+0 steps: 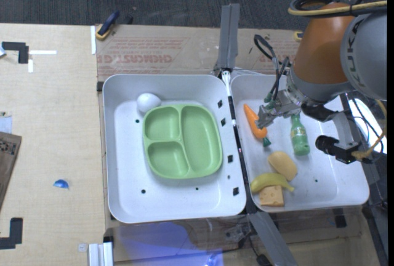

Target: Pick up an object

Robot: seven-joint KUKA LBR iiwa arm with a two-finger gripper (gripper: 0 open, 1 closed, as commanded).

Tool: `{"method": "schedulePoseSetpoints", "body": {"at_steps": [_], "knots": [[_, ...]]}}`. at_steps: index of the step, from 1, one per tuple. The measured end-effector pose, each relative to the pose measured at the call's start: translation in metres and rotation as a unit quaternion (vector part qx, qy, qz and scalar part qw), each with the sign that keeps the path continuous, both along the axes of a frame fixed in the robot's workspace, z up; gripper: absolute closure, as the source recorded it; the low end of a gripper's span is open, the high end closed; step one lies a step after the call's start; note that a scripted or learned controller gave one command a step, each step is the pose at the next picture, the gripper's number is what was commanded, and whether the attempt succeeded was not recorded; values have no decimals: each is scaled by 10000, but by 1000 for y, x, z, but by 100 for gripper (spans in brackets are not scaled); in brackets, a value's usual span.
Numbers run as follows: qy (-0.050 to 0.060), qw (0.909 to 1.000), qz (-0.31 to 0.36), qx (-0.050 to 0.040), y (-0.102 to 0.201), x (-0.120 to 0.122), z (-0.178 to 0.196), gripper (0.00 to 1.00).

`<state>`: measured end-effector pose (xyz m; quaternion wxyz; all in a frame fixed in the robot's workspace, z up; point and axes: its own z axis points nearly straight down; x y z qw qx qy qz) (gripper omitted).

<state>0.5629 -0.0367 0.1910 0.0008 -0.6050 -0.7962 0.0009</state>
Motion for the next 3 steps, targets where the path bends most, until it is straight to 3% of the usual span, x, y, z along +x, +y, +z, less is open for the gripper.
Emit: {"method": "schedulePoseSetpoints", "body": {"at_steps": [1, 2, 3], "knots": [[0, 10000, -2, -2, 0, 0, 0, 0], [-18, 9996, 293, -4, -80, 15, -99, 0], [-19, 9992, 411, -6, -125, 21, -99, 0]]}}
